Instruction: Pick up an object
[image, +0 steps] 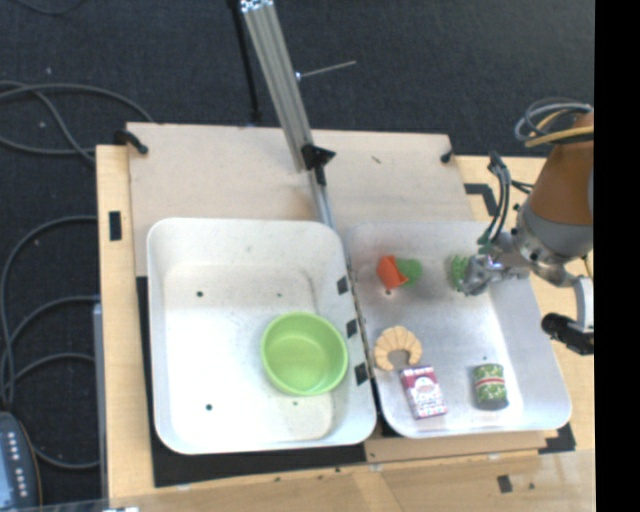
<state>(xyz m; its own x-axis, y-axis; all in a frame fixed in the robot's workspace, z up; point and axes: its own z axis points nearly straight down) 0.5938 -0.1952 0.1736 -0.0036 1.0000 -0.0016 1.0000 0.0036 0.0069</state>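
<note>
While the left bin (190, 300) holds a green bowl (304, 353) at 5 o'clock, the gripper (478, 272) touches a green object (459, 272); its grasp is unclear.

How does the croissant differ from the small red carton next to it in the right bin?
The croissant is tan and curved into an arch; the red carton is a straight-edged box, red and white. The croissant lies close to the bin's left wall, while the carton sits nearer the front rim. The croissant looks slightly wider, the carton longer. Both lie flat in the right bin, apart from the pincer.
</note>
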